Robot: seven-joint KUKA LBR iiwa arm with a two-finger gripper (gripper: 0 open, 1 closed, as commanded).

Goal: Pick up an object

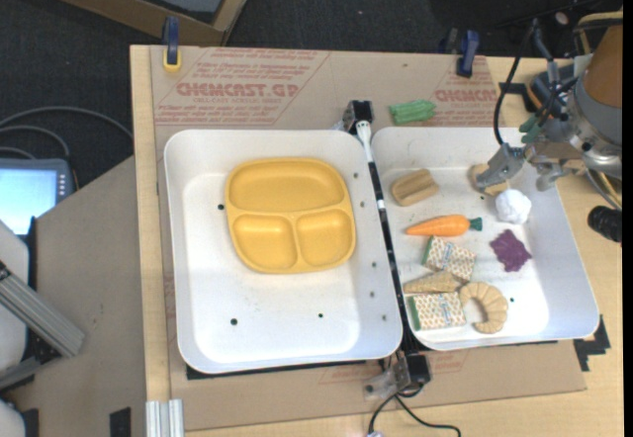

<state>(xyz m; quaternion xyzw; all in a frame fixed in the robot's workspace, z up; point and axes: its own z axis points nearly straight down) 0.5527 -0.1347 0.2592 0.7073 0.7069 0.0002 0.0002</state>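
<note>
Yellow plastic, a three-compartment tray (pixel 290 214) sits alone in the left bin (pixel 198 326). All the small items lie in the right bin (pixel 569 272), and the orange toy carrot (pixel 439 225) near its middle serves as the marker for the rest. Above the carrot and a little left lies a tan bread-like block (pixel 413 187). Below the carrot sits a printed cracker-like square (pixel 450 255), then a tan wedge (pixel 435 282), then a second printed square (pixel 437 310) with a croissant (pixel 484 305) just beside it on the right. Right of the carrot and slightly lower is a purple grape-like piece (pixel 510 249); right and slightly higher is a white crumpled lump (pixel 512 205). A green toy (pixel 412 112) lies on the board well above the carrot, outside both bins. The gripper (pixel 497 171) hangs up and right of the carrot, near the white lump; I cannot tell how far its pincer is open, and nothing is visibly held.
</note>
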